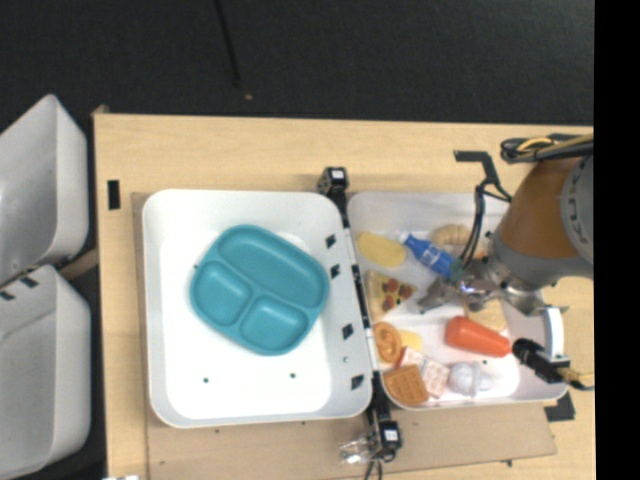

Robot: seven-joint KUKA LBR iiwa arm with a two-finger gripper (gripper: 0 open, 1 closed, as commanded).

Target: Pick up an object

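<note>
Hand (pixel 447 293) low in right bin (pixel 420 206), no legible labels

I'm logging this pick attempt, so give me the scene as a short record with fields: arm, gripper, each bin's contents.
arm: reaches in from the right, over the right bin
gripper: low among the items in the right bin, finger state unclear
left bin: teal divided plate
right bin: yellow item, blue bottle, orange carrot-like item, waffle, other small toys
</note>
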